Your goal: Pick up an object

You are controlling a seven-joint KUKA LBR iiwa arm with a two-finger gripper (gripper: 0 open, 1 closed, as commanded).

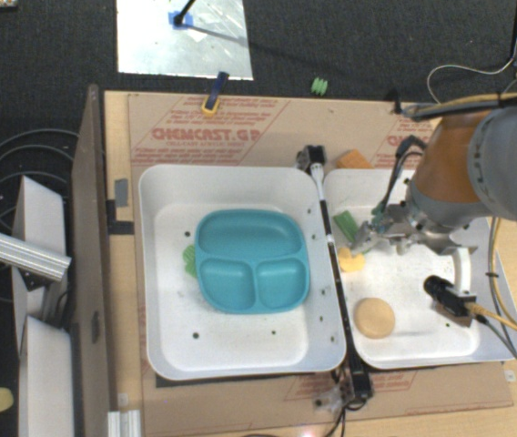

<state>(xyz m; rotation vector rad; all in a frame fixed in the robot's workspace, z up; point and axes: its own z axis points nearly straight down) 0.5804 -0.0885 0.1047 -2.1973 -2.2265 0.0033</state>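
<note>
White plastic bins: two shallow bins side by side; left bin (163, 335), right bin (422, 353), a black divider strip between them.
Bench surface: brown cardboard sheet (204, 126) with red print under both bins; dark carpet-like floor beyond it.
Gripper: the gripper (368, 235) sits low in the right bin near its left wall; fingers are blurred against the bin, cannot tell how far apart they stand.
Arm: grey body with orange band (445, 167) comes in from the right, above the right bin.
Green object (345, 223): just beside the fingers, toward the divider; contact not discernible.
Yellow object (351, 261): just below the fingers, apart from them.
Tan round object (374, 318): well below the fingers, on the bin floor.
Teal divided tray (251, 260): left bin, well apart from the fingers, across the divider.
Room: a reflective sheet (183, 24) on the floor above the bench; black cables (4, 167) at left.
</note>
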